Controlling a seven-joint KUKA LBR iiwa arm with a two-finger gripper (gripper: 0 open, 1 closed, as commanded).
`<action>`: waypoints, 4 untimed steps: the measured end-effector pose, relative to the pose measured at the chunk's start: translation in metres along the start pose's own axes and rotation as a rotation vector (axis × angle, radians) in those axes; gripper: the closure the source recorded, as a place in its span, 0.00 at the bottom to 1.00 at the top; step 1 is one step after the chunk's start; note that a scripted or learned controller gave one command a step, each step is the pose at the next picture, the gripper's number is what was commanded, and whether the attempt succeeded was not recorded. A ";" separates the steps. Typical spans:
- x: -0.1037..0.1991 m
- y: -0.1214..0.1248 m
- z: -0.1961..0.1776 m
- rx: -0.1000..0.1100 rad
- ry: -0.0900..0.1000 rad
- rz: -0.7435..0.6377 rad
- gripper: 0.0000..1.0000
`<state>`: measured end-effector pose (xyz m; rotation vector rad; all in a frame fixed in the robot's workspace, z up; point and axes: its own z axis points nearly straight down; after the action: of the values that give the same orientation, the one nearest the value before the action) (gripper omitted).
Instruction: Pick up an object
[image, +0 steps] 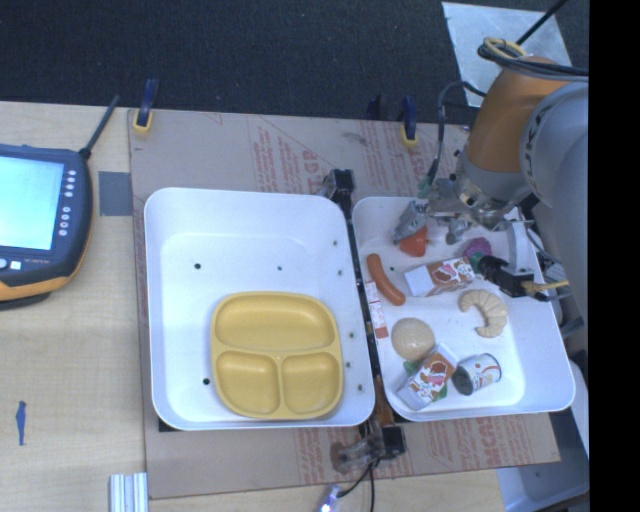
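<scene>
My gripper (432, 224) hangs over the far end of the right bin (540, 400), its fingers apart and open. A small red object (413, 242) lies just under the left fingertip (409, 219); nothing is clearly gripped. In the same bin lie a reddish sausage (385, 279), a red-and-white packet (450, 274), a croissant (488, 311), a pale round bun (412, 338), a small carton (428, 379), a can (476, 374) and a purple item (480, 246) partly hidden by the wrist.
The left bin (180, 230) holds a yellow divided plate (277, 355). A teach pendant (35, 220) lies on the bench at far left. Clamps (341, 183) sit at the seam between the bins.
</scene>
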<state>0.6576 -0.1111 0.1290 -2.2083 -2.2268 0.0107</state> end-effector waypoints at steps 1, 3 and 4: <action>0.013 -0.002 0.027 -0.001 0.001 0.003 0.00; 0.004 -0.002 0.039 -0.001 0.001 0.004 0.00; 0.015 -0.001 0.039 -0.001 0.001 0.003 0.00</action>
<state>0.6557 -0.0962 0.0904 -2.2114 -2.2234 0.0088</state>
